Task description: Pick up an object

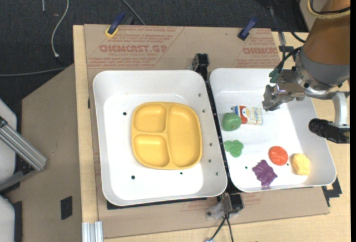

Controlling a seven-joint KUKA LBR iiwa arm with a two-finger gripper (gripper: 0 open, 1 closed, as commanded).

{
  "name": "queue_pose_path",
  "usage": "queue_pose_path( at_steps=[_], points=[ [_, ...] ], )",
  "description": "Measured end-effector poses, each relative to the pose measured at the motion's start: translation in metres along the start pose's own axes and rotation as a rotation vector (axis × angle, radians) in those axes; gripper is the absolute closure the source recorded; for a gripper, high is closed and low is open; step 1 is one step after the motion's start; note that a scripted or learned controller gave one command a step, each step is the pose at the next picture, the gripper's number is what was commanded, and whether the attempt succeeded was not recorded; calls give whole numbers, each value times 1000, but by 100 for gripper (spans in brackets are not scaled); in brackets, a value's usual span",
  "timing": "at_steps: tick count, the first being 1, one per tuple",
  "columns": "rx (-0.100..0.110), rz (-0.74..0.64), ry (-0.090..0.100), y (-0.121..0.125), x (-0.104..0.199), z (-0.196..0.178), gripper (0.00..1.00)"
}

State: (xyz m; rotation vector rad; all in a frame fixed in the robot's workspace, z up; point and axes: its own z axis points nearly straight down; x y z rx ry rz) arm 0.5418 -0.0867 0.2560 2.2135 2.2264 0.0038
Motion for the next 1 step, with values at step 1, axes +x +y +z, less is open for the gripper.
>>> queue_pose_path(
  at_steps=[1],
  points=[
    [0, -1, 1, 24, 54, -3, 100]
  ],
)
